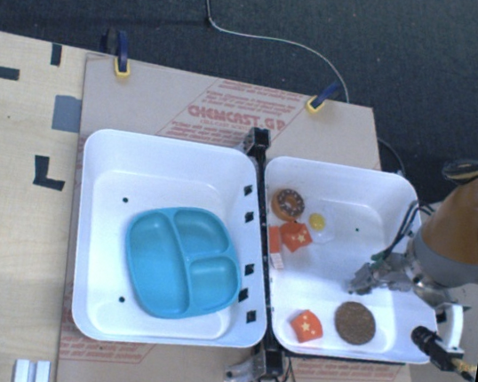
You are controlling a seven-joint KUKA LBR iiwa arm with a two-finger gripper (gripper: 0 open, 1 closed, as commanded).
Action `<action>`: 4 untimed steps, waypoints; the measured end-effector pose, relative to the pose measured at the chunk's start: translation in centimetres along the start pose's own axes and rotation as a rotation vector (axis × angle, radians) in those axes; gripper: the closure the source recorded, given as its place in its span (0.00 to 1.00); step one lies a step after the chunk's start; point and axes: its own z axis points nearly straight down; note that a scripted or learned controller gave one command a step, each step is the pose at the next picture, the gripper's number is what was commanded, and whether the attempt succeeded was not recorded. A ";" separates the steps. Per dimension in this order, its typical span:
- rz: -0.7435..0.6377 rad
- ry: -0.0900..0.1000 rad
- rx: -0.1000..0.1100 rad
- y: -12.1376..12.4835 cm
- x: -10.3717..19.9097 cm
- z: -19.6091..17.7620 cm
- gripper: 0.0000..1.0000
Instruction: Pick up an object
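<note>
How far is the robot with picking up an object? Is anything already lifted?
Nothing looks lifted yet. The gripper is low inside the right bin, above the brown round cookie, with nothing visible between its fingers. The donut and two red pieces lie on the floor. Grasping and lifting remain.

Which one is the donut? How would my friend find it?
Look in the right bin, up near the divider at its far left corner. The donut is the small brown ring with a hole; the brown disc has none.
</note>
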 end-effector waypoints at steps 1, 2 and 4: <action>0.000 0.002 -0.002 0.6 -0.9 -5.1 1.00; 0.000 0.001 -0.002 0.7 -1.7 -11.2 1.00; -0.007 0.006 0.002 1.6 4.4 -12.0 1.00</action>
